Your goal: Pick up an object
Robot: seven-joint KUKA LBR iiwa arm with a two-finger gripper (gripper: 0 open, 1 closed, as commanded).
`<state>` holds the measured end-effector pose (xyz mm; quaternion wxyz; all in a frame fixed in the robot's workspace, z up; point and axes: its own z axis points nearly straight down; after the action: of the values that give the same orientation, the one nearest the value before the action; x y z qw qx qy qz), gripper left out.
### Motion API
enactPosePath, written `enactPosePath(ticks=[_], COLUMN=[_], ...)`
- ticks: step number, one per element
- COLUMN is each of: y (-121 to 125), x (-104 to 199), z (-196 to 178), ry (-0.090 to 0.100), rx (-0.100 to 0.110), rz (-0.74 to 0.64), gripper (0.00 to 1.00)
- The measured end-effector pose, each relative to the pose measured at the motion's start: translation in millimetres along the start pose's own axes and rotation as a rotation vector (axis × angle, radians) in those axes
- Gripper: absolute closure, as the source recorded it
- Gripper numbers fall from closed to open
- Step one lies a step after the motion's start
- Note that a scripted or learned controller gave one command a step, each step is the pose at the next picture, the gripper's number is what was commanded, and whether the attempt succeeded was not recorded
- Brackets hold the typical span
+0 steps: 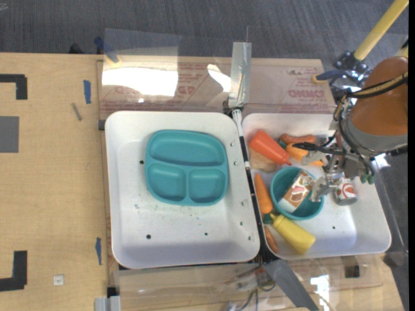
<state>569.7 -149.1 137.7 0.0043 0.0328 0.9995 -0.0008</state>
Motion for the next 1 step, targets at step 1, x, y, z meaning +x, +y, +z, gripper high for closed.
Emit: enactPosePath(ticks=[1], y=[-12.6], x=[29.6], z=[37.5], ry=[-0.013], rx=[0.002], rz=[0.011], gripper=[0.00])
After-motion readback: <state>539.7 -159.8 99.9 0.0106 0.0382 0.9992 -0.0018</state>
